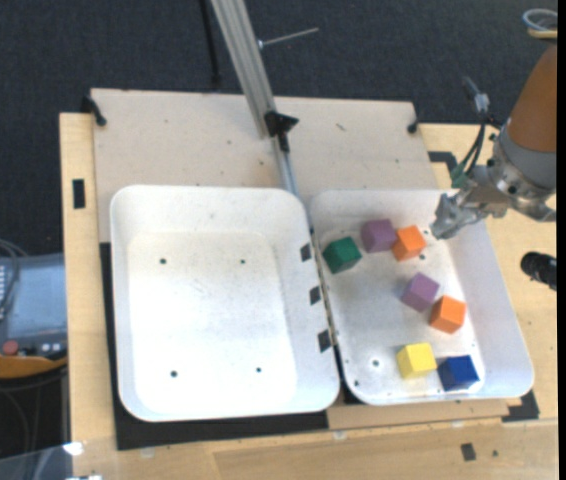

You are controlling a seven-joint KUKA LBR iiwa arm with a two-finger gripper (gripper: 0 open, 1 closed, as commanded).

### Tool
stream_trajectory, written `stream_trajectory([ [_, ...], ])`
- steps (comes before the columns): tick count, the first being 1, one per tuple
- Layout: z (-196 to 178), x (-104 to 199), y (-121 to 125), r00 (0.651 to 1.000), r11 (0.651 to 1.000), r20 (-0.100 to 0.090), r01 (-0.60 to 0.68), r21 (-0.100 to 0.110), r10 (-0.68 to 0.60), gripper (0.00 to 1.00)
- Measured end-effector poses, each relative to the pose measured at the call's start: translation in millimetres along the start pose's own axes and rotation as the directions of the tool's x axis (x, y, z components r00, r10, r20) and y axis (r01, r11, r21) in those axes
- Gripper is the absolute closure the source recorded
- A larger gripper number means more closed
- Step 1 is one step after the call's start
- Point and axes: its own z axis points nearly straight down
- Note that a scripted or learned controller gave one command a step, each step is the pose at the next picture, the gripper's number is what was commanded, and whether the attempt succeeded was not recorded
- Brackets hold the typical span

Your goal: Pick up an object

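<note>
The right bin (493,298) holds several small cubes. A green cube (342,255) lies at its left, with a purple cube (378,235) and an orange cube (409,242) beside it near the top. Lower down sit a second purple cube (421,291), a second orange cube (448,314), a yellow cube (416,359) and a blue cube (458,372). My gripper (444,222) hangs at the bin's upper right, just right of the upper orange cube, with no cube seen between its fingers.
The left bin (133,218) lies beside the right one. A slanted metal post (248,58) rises from the back between the bins. A grey device (23,303) with cables sits off the bench at the left.
</note>
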Motion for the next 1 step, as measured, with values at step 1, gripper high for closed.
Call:
stream_trajectory([
  [1, -7.2, 51.1, -11.4, 1.0, 1.0, -0.001, 0.001, -0.001, -0.001, 1.0],
])
